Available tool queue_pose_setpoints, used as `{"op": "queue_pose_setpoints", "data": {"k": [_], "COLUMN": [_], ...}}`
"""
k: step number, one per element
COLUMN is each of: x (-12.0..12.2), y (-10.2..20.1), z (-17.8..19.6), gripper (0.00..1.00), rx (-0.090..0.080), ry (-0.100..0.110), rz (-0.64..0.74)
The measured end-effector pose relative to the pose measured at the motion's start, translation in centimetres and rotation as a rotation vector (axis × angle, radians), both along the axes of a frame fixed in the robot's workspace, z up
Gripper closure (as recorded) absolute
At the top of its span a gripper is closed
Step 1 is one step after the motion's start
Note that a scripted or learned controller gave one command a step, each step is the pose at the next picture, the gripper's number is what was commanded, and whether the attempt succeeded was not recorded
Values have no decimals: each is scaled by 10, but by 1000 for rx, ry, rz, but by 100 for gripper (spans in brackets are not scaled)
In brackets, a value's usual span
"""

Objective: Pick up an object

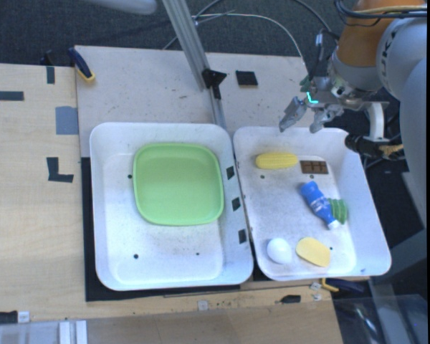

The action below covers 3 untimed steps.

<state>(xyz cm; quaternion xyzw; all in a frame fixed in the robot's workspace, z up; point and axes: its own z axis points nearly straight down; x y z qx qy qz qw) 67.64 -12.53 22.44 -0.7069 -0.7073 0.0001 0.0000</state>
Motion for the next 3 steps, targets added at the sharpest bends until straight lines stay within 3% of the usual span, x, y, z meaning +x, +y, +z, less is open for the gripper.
{"op": "queue_pose_setpoints", "data": {"k": [1,3], "x": [0,-16], "y": [0,12], "z": [0,-107], "gripper": [0,0], "rx": [0,0], "ry": [0,4], "rz": [0,0]}}
